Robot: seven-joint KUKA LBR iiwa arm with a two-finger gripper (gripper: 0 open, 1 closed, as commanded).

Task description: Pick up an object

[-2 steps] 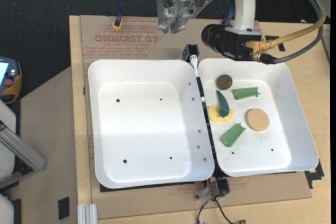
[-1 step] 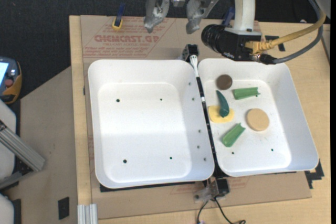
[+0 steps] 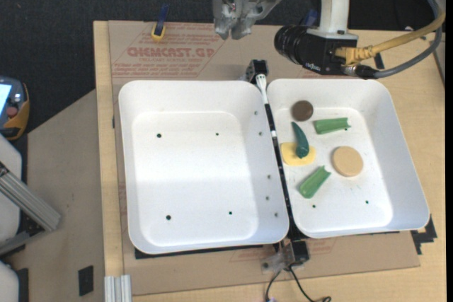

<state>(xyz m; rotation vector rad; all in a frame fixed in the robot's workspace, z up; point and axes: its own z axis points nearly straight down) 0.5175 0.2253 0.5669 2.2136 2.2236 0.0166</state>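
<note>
My gripper [image 3: 236,23] hangs high at the top of the camera view, above the cardboard behind the bins, with nothing between its fingers. The right bin [image 3: 396,152] holds several small things: a brown round piece [image 3: 302,109], a green block [image 3: 330,125], a dark teal curved piece [image 3: 301,141] lying partly over a yellow piece [image 3: 294,155], a tan disc [image 3: 347,161] and another green block [image 3: 313,182]. All lie well below and to the right of the gripper.
The left bin [image 3: 134,152] sits beside the right one, with a black divider strip [image 3: 272,145] between them. Both rest on a brown cardboard sheet [image 3: 170,49]. A small yellow and blue clip [image 3: 160,27] lies on the cardboard at the far left.
</note>
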